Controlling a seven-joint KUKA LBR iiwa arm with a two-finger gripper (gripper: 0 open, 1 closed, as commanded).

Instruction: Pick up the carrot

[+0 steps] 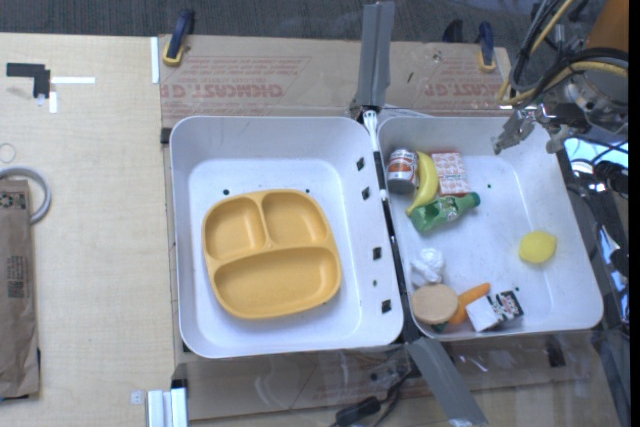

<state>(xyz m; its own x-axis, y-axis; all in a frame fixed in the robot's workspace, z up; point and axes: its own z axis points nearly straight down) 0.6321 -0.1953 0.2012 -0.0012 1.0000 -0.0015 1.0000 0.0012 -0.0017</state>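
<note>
We find the carrot (472, 296) in the right bin (560, 205); hand (520, 127) hovers at the rim, aperture indeterminate.

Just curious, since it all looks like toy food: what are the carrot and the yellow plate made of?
Carrot: likely moulded plastic, judging by its even orange colour, though it's small and partly hidden. Yellow plate: probably smooth plastic, with rounded moulded compartments and soft sheen.
</note>
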